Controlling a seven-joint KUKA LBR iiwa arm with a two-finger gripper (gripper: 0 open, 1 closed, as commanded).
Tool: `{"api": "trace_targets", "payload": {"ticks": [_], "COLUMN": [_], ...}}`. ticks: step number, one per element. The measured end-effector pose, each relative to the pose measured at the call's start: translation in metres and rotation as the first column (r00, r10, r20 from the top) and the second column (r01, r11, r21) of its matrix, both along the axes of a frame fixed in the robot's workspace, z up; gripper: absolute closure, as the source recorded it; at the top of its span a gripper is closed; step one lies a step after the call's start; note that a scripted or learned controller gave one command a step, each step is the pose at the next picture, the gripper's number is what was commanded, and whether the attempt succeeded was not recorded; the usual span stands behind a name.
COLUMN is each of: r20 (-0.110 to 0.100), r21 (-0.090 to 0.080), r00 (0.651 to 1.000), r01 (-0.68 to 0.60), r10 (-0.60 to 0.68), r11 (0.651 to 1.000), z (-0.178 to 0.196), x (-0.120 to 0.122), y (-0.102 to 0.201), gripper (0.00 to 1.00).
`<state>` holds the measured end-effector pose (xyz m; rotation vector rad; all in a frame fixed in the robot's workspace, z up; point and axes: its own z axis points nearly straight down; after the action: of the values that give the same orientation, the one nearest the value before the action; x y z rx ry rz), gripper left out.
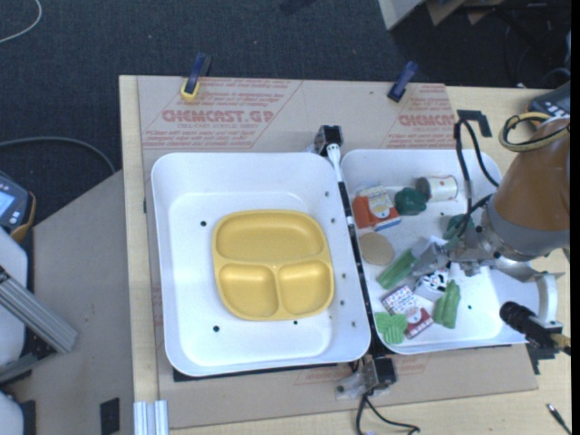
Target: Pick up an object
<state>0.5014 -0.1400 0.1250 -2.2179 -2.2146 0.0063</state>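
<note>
The right bin holds several small objects. An orange box, a dark green piece and a white cylinder lie along its far side. A tan disc sits by the left wall. Nearer the front are a green wedge, a green bottle-like piece, a light green piece and small printed cards. My gripper is low in the middle of this bin, just right of the green wedge and above a black-and-white item.
The left bin carries a yellow divided plate. The grey and orange arm covers the right bin's right side. Black cables hang near its far right corner. Clamps hold the cardboard base.
</note>
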Motion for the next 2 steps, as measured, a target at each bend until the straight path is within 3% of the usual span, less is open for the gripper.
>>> {"api": "trace_targets", "payload": {"ticks": [1,2], "r20": [0.002,0.01], "r21": [0.0,-0.003], "r00": [1.0,1.0], "r01": [0.0,0.0], "r10": [0.0,0.0], "r11": [1.0,1.0], "z": [-0.043,-0.029], "x": [-0.001,0.001], "y": [0.001,0.0], "gripper": [0.0,1.0]}}
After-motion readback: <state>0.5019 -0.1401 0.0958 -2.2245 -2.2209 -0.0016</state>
